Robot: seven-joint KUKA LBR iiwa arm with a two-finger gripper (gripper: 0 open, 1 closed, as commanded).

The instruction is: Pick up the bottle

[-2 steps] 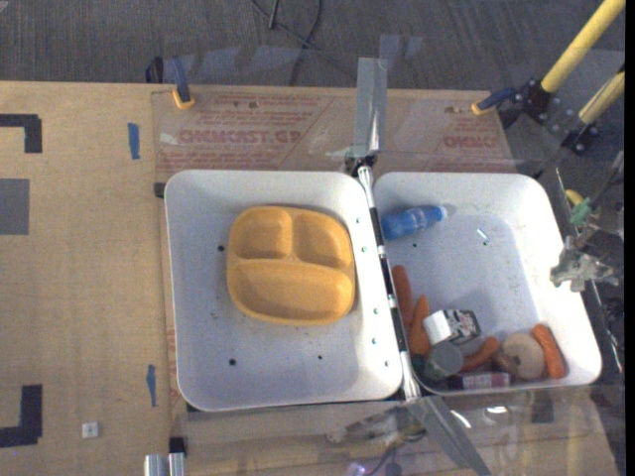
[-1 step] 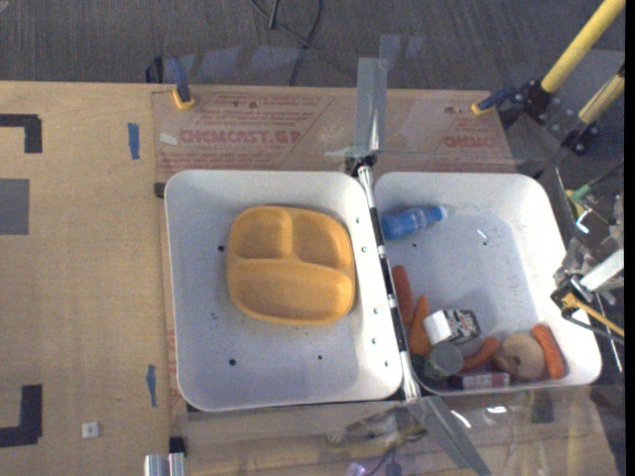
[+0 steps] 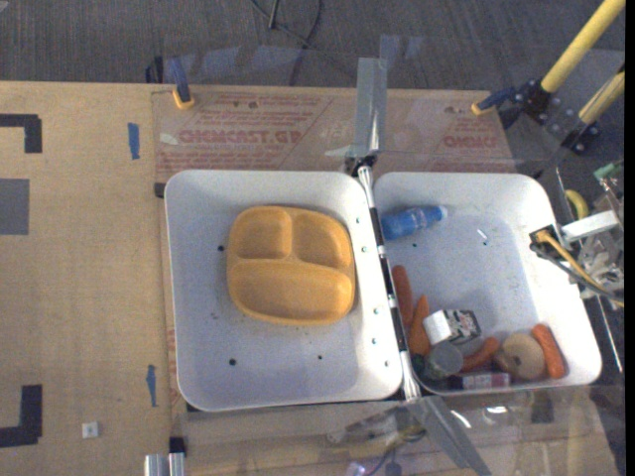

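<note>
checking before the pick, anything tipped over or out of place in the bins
The bottle lies on its side at the right bin's far left edge, not upright. The yellow tray in the left bin looks upside down. Small items sit heaped in the right bin's near corner.

Two shallow bins sit side by side on a bench (image 3: pixel 79 266), meeting along a central divider. The left bin (image 3: pixel 198 365) holds one thing, a compartment tray (image 3: pixel 292 264), lying upside down near its middle. In the right bin (image 3: pixel 516 256), a bottle (image 3: pixel 410 220) lies on its side at the far left corner, against the divider. Nearer, along the divider, lies a carrot (image 3: pixel 402 291). Clustered along the near edge, left to right, are a small can (image 3: pixel 445 330), another carrot (image 3: pixel 483 350), a potato (image 3: pixel 523 355) and a third carrot (image 3: pixel 549 350).
</note>
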